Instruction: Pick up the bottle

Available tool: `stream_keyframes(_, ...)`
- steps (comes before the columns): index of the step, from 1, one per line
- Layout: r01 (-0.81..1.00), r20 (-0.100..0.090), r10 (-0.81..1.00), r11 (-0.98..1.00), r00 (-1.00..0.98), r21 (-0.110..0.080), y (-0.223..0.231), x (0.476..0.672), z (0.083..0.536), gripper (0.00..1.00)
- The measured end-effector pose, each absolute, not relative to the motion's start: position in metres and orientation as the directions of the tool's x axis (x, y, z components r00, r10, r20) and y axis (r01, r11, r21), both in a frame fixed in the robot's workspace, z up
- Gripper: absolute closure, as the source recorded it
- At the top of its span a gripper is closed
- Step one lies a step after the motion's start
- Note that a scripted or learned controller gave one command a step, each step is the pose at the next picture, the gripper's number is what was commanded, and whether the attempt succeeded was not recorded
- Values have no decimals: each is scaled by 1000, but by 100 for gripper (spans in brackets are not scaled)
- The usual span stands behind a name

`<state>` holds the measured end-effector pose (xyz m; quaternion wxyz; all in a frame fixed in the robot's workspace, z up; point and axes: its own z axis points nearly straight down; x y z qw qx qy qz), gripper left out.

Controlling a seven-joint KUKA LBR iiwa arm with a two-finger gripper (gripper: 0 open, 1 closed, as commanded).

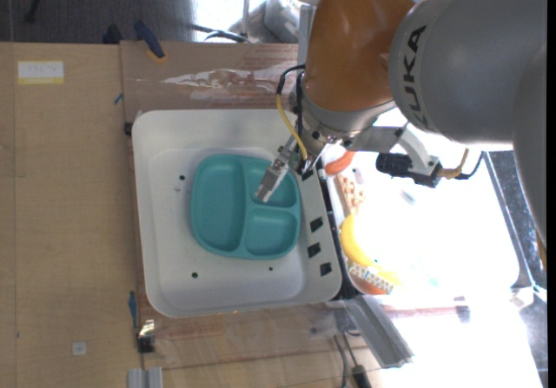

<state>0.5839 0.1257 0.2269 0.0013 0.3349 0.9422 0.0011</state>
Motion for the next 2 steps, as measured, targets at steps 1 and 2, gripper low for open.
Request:
stream_keyframes(1,957,1,957,292,-292,-4,209,516,135,0)
stream_keyframes(2,985,17,985,-172,171,22,153,510,95,0)
